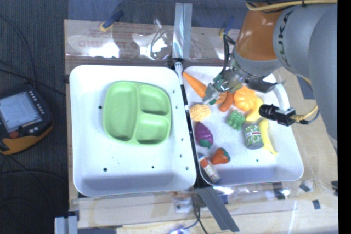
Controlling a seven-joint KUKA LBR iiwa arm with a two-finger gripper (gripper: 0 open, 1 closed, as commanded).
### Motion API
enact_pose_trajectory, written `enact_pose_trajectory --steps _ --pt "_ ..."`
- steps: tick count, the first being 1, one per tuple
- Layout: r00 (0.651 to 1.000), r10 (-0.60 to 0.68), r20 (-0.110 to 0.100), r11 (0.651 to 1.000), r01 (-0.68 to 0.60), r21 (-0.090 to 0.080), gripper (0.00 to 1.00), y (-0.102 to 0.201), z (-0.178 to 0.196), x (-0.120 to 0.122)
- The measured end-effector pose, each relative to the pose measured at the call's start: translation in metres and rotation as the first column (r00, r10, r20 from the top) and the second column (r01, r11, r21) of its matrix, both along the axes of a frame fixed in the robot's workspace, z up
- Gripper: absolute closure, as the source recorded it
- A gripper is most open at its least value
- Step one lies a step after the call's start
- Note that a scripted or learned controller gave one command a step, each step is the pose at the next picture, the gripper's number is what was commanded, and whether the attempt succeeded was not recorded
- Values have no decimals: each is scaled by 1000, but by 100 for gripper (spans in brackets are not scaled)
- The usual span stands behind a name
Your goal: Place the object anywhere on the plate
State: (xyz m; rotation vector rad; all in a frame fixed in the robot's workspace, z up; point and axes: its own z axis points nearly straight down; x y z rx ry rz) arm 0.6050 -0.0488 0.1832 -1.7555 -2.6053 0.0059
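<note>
Green plate (137,112) (left bin) — carrot (194,84) beside gripper (216,95).

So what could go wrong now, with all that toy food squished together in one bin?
1. The end effector sits low among crowded toys: the carrot, corn and orange fruit lie close together, so it might nudge neighbours or pinch two at once.
2. The green plate is in the other bin, past the rim between them, so anything held loosely could drop on the way across.
</note>
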Motion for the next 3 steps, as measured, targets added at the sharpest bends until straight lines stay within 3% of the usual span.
enact_pose_trajectory --steps 1,2,3 --pt "996 -92 -1 996 92 3 100 82 0 -18" --pt "924 383 3 924 -383 2 100 66 44 -51" --pt "933 360 10 933 -360 2 100 141 140 -36"
